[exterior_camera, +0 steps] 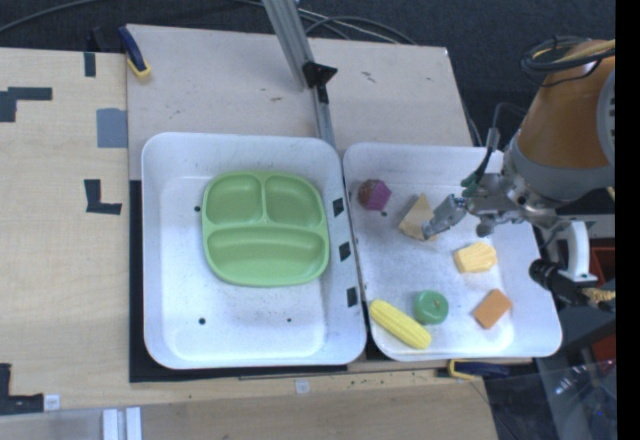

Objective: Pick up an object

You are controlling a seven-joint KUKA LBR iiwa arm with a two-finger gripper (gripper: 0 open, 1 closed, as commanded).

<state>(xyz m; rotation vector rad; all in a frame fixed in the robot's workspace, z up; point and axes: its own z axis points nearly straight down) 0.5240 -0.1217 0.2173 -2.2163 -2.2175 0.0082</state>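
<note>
In the right bin (520, 333) lie several small toys. They are a maroon round piece (374, 194), a tan block (413, 215), a yellow piece (475, 257), an orange block (492, 308), a green round piece (432, 306) and a yellow corn cob (400, 324). My gripper (443, 219) reaches in from the right and hangs low over the bin, its tip right against the tan block's right side. I cannot tell whether it touches or holds the block.
A green divided plate (265, 229) rests in the left bin (170, 328). A slanted metal pole (285, 13) rises behind the bins and ends near their shared wall. The grey and orange arm (565, 138) covers the right bin's far right corner.
</note>
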